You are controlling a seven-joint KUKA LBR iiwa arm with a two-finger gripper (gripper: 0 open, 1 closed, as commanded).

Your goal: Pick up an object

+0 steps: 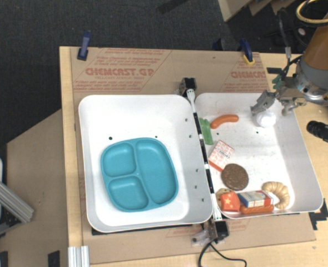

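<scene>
**A:** You've got a choice of objects. Start with the ones farthest from the hand (275,102): a small red and white carton (254,200), an orange piece (228,201) touching it, and a croissant-shaped pastry (279,193), all crowded in the near corner of the right bin (297,149).

**B:** Too packed?

**A:** I'd judge so; your fingers would likely knock a neighbour. Closer to the hand lie a brown round cookie (234,176) and a pink-printed packet (222,151), both flat and hard to get under. Closer again, a hot-dog sausage (224,120) lies apart from everything, beside a green strip (205,130) at the bin's inner wall.

**B:** And right at the hand?

**A:** A small white thing (266,117) sits directly under it, touching or nearly so. I can't tell whether the hand is clenched, released, or grasping it. If you go for that one, come straight down and centre it first.

**B:** The arm?

**A:** It reaches in over the bin's far corner, wrist pointing down, low above the floor.
</scene>
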